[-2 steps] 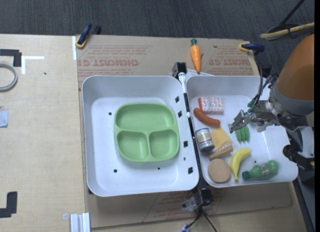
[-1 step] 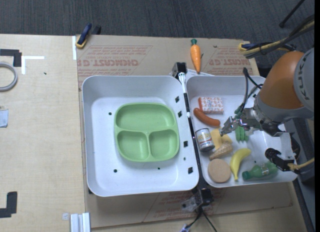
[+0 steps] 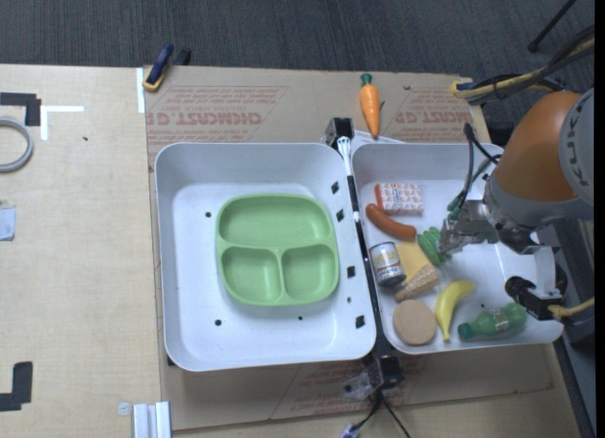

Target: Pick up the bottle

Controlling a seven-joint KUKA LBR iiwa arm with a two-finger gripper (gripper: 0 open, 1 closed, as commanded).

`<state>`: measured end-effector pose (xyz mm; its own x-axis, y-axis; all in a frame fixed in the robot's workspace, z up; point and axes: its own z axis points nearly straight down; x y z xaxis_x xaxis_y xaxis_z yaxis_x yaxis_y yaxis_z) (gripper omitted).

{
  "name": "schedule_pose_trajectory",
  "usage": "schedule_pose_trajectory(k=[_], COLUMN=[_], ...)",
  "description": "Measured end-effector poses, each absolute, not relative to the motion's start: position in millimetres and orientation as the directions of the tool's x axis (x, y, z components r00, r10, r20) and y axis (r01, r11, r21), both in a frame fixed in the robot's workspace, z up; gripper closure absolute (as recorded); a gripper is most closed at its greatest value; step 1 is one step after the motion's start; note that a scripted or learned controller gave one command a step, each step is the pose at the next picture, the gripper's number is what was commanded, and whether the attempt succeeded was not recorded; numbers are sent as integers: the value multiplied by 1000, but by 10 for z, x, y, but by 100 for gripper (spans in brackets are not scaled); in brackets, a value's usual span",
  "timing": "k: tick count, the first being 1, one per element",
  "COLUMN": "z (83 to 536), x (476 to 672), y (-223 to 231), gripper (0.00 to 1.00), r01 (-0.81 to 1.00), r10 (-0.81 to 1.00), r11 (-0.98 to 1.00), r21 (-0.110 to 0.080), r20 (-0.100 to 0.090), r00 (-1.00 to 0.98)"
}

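Bottle [image 3: 493, 322] lies in right bin [image 3: 416, 164]; green tray [image 3: 278, 250] fills left bin [image 3: 180, 256].

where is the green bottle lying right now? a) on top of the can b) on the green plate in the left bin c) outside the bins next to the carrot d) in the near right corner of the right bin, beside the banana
d: the green bottle lies on its side in the near right corner of the right bin, just right of the banana, while the gripper sits farther back over other items.
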<state>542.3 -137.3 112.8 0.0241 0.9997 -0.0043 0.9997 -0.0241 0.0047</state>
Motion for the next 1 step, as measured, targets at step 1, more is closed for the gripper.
schedule_pose_trajectory(k=[1], z=[2389], x=[4972], y=[-1186], gripper=[100], r01=[999], r10=[999], r11=[46], r21=[0], r20=[-1], r00=[-46])
